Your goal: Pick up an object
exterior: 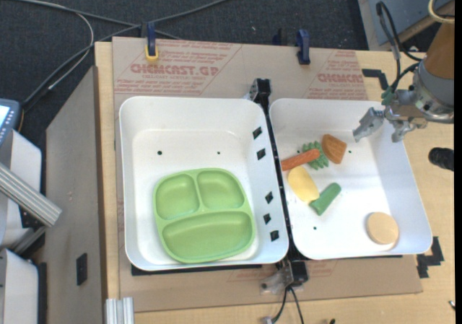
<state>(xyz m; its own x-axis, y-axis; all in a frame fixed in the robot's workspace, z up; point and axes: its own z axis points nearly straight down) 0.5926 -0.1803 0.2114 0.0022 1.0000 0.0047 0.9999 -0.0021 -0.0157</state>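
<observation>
In the right bin [404, 193] lie several toy foods: an orange carrot with a green top [302, 158], a brown wedge-shaped piece [333, 148], a yellow piece [303, 184], a green pickle-like piece [326, 198] and a tan round cookie [381, 228]. My gripper [381, 125] hangs over the bin's upper right part, to the right of the brown wedge and apart from it. Its two fingers are spread open with nothing between them.
The left bin [137, 171] holds a green divided plate [204, 214]. Black clips run down the divider between the bins [266, 171]. Blue and yellow clamps [151, 47] grip the cardboard at the back. Cables hang near the arm at the right.
</observation>
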